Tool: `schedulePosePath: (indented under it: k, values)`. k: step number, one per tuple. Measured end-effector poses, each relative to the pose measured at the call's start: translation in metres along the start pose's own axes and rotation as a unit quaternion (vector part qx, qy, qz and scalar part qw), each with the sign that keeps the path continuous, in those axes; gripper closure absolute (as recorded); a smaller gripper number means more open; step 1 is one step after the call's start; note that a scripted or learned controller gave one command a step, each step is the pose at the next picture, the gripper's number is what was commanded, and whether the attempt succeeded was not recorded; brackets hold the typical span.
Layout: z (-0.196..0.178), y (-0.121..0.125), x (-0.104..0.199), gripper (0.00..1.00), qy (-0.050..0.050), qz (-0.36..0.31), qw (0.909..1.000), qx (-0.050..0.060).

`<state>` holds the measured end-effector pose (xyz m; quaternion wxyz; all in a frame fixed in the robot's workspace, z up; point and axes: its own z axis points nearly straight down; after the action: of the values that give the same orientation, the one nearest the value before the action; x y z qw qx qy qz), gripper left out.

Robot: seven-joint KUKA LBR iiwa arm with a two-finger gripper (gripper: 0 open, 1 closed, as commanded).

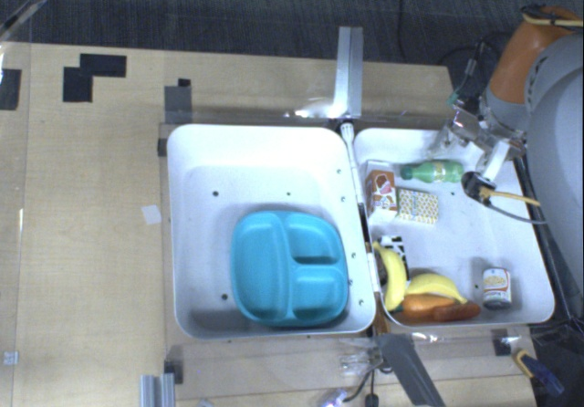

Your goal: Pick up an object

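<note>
Camera view: gripper [482,151] hangs over the right bin [538,305], just beside the green bottle [432,172] lying at the back; its opening, I cannot tell.

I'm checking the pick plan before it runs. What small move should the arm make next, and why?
Probably shift the gripper slightly left and down onto the green bottle. The bottle lies on its side in the right bin, just beside the gripper, nearer than the can or bananas, and nothing is between the fingers yet.
</note>
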<state>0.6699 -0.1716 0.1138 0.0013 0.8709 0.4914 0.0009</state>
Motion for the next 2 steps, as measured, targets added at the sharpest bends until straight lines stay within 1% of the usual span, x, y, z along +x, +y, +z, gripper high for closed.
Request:
schedulePosePath:
  k: [1, 2]
  values:
    - [-0.0129, 0.0012, 0.0042, 1.0, 0.001, -0.007, 1.0, -0.004]
    - [-0.0128, 0.001, 0.0045, 0.0, 0.001, -0.007, 1.0, -0.004]
